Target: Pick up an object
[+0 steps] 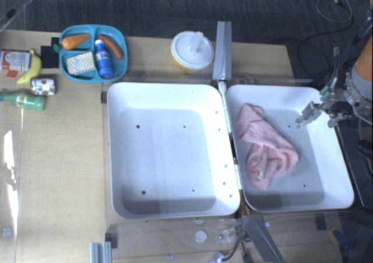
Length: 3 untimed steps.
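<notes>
Your gripper (310,114) hangs over the right bin's (332,197) far edge; I cannot tell its state. Just beside it, toward the bins' divider, the pink cloth (263,145) lies crumpled, the obvious target.

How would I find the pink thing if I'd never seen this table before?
Look at the two white bins side by side and choose the right bin, the one by the robot's gripper. The pink cloth lies crumpled in its left half. It is soft, wrinkly and the only pink thing in the bins.
</notes>
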Available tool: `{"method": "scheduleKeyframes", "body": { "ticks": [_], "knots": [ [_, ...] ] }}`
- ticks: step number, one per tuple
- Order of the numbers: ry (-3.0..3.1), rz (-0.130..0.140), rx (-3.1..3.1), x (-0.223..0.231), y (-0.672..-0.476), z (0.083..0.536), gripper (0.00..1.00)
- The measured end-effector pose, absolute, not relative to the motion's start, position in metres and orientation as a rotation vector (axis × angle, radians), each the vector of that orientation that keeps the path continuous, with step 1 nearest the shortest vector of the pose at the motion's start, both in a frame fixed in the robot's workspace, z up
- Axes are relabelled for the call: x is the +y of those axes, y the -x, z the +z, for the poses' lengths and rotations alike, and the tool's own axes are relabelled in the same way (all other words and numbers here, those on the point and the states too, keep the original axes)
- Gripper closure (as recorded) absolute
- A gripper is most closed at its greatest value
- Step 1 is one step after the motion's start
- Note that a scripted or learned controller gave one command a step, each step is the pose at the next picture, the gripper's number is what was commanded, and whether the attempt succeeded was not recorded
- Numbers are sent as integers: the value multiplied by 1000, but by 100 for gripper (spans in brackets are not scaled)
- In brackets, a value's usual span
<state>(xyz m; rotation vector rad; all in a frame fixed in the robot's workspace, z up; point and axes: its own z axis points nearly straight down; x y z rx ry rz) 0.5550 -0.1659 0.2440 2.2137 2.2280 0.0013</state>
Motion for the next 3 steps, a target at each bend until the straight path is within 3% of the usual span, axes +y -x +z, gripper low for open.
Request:
{"method": "scheduleKeyframes", "body": {
  "ticks": [1,2,3],
  "knots": [
    [-2056,2,2374,-165,-603,103,0],
    [-1824,16,2534,-171,-567,93,0],
    [-1652,13,2650,-114,-575,93,0]
  ]
}}
